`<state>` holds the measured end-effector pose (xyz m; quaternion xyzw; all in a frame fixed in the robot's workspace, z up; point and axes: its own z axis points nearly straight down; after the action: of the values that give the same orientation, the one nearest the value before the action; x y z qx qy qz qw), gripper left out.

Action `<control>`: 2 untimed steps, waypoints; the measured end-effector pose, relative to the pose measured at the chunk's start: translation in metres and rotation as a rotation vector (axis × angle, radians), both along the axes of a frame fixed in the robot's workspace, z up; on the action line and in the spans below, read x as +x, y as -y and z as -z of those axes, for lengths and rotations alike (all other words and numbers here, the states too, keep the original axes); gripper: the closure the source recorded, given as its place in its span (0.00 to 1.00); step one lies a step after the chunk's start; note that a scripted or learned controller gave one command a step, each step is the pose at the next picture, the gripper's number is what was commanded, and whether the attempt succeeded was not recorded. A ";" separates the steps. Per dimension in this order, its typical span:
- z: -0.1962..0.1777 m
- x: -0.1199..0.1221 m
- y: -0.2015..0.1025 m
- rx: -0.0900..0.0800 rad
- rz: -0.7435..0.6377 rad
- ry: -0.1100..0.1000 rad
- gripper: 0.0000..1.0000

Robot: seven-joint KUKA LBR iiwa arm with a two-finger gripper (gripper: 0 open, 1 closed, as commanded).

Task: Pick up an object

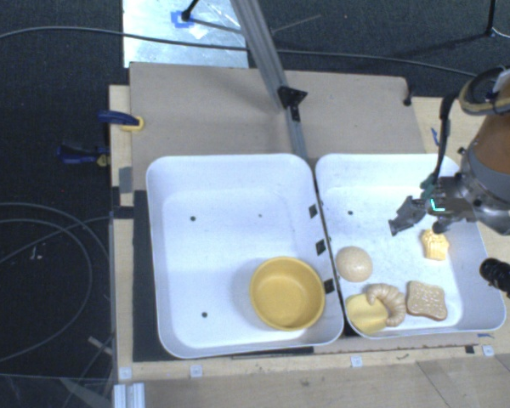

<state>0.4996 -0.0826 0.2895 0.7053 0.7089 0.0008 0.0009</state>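
Observation:
My gripper [422,222] hangs over the right bin [365,185], its two dark fingers spread open with nothing between them. A small yellow cheese wedge [435,246] lies just below and right of the fingertips. Further toward the front of this bin lie a beige round bun [354,263], a tan croissant [388,301], a yellow flat piece [364,314] partly under the croissant, and a slice of toast [426,300]. A yellow bowl [287,291] stands upright in the front right of the left bin [204,194].
A slanted grey pole [268,49] ends in a black clamp near the bins' shared back edge. The bins sit on a brown board [212,109]. Blue and yellow clamps [110,134] grip its left side. Cables lie on the dark floor at left.

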 end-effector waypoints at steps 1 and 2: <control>0.000 0.000 0.000 0.000 0.000 0.000 0.00; 0.043 -0.002 0.004 0.000 0.005 -0.004 0.00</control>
<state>0.4979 -0.0869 0.2469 0.7069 0.7073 -0.0004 -0.0005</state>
